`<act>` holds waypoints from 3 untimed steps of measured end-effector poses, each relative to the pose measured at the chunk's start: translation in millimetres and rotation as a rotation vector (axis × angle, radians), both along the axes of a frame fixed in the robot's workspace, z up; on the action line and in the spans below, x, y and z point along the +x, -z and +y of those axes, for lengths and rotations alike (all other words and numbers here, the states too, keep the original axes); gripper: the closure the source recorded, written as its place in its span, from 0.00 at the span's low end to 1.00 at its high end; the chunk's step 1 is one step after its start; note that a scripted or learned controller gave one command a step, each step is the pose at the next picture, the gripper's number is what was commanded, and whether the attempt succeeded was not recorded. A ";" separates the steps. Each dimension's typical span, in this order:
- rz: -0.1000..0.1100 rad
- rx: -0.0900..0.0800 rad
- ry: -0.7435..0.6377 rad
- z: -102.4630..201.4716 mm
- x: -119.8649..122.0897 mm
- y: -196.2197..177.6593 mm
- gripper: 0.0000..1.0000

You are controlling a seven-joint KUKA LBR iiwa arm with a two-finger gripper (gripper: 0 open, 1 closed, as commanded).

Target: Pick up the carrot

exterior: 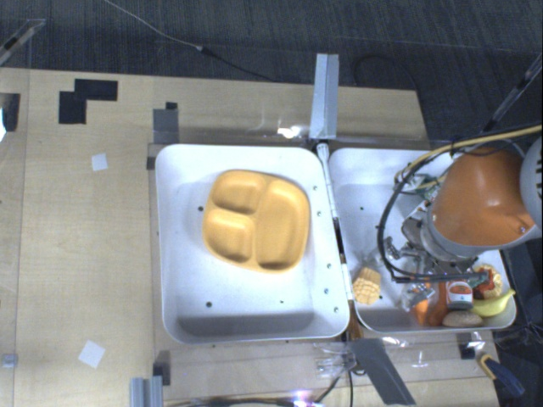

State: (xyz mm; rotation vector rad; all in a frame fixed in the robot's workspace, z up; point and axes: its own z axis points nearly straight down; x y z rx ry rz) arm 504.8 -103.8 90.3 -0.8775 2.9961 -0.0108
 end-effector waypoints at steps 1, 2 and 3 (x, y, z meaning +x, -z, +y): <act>0.000 0.001 0.100 -3.6 -1.2 0.1 0.00; -0.011 0.001 0.093 -2.0 2.7 -13.1 1.00; -0.010 0.001 0.092 -1.9 2.5 -12.8 0.00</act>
